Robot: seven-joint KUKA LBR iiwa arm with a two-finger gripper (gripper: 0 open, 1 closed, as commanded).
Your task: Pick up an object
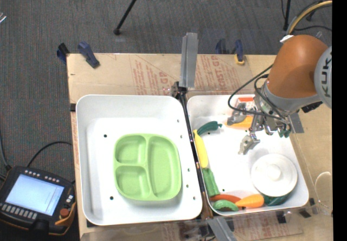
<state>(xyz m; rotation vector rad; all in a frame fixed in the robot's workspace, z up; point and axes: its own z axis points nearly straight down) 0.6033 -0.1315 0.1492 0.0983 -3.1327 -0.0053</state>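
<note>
**Two bins, one arm poised over scattered toy food**

Several small toy food pieces lie in the right bin [217, 105], any of which could serve as the object to pick up. Nearest the gripper [248, 145] is an orange and grey piece [239, 120], just up and to its left near the bin's back wall. A green pepper-like piece [208, 127] lies further left, its long axis slanting up to the right. A yellow corn cob [201, 150] rests along the bin's left wall, lengthwise front to back, with a green cucumber-like piece [210, 181] continuing the line below it. Along the front wall sit a red pepper [224, 198], a small green piece [227, 207] and an orange carrot [250, 200], lying roughly side to side.

The gripper hangs low over bare floor in the middle of the right bin, with nothing visible between its fingers; how far apart they are cannot be told. A white round lidded dish [274, 174] sits just below and right of it.

The left bin [92, 126] holds a green divided plate [147, 167] with three compartments, all bare.
</note>
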